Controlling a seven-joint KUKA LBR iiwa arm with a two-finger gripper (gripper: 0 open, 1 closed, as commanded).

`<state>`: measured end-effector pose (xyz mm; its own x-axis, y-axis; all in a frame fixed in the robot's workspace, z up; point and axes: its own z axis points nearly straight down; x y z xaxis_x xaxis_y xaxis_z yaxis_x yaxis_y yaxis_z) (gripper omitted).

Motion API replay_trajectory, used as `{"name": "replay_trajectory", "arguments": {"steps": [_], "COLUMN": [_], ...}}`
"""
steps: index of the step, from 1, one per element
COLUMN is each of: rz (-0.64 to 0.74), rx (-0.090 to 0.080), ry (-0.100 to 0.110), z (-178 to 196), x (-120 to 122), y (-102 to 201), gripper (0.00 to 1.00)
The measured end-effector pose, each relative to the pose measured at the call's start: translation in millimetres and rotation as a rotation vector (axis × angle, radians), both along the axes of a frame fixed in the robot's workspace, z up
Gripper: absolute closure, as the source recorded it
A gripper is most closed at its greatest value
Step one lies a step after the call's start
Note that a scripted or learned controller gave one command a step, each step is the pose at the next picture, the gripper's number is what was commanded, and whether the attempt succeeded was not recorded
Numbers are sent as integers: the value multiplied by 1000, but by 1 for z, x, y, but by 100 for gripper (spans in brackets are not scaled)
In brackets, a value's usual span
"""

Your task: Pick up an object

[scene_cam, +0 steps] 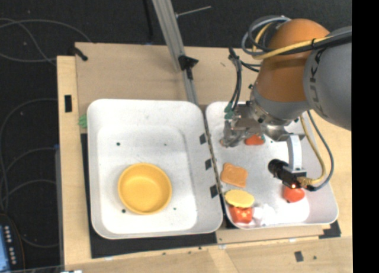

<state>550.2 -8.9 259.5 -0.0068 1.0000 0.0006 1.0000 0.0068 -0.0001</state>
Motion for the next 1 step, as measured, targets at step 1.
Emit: {"name": "replay_trajectory", "arguments": {"steps": [1], "rz": [2], "rx": [1], "ry": [-2], "z": [3], "x": [3], "y": [57], "gripper": [100]}}
